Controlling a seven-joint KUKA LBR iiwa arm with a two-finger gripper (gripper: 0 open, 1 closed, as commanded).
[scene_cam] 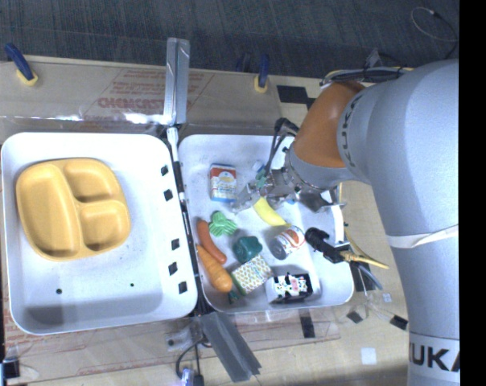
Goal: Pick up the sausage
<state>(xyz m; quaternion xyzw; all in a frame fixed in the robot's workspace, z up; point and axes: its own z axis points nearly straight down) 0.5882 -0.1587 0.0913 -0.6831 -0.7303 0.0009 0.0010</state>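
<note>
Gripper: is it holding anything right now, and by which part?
Nothing is held. The gripper hangs open above the banana; the sausage lies untouched by the right bin's left wall.

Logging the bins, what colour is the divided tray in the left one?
Yellow; the divided tray shows clearly in the camera view.

I am working in a robotics lab: 2 white bins (90, 312) are sitting on a cardboard-lined bench (82, 87) held by blue clamps (19, 63), toy food (251, 252) filling one bin.
</note>
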